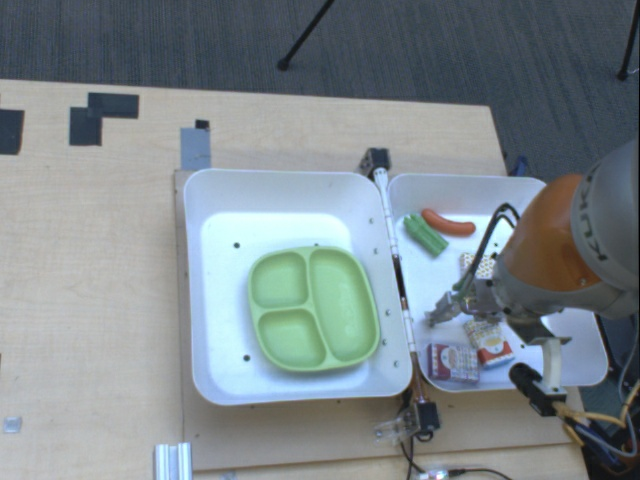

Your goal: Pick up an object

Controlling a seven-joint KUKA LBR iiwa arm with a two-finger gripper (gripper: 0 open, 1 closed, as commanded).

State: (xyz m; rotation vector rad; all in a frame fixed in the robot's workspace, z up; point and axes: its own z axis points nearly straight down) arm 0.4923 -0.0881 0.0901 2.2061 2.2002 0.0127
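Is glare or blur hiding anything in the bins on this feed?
Camera view: the left white plastic bin has a bright washed-out floor around the pale green three-compartment plate, whose dividers stay readable. The right white bin is evenly lit; the orange sausage-shaped toy and green oblong toy look sharp. The small packets beneath the grey gripper are soft, labels unreadable.

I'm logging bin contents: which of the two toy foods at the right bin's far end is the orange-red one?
The hot dog, lying nearer the back wall. The green piece lies just beside it, toward the divider.
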